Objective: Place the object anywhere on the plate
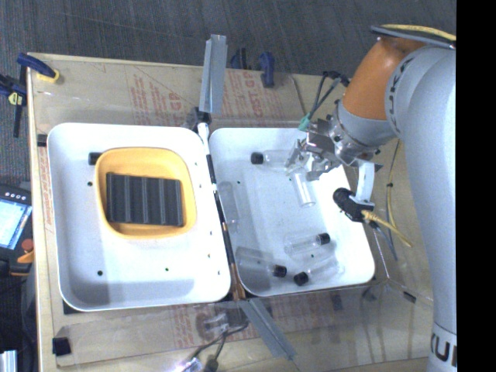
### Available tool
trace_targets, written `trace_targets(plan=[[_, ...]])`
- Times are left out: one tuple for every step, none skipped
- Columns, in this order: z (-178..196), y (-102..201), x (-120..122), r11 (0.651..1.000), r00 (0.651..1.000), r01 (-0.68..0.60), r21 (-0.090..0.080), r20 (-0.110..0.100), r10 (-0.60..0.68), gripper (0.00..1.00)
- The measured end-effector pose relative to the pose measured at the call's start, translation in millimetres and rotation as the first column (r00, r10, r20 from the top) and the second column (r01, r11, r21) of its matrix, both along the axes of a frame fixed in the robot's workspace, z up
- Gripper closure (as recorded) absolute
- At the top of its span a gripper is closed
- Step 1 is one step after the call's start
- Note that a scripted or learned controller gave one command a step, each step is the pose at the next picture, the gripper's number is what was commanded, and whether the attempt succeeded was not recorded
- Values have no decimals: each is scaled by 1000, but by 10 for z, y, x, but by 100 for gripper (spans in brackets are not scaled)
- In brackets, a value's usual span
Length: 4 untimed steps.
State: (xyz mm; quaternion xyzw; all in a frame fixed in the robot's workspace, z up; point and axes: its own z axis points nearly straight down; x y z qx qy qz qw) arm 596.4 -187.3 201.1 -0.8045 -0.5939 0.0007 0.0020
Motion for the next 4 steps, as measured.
trace_targets(plan=[[257,870,44,986,986,-170,-1,0,170,100],[-105,1329,162,934,934,-358,0,-2,358,100],[356,1988,49,872,872,-489,-2,2,489,100],[357,1984,49,872,872,-489,-3,2,489,0]])
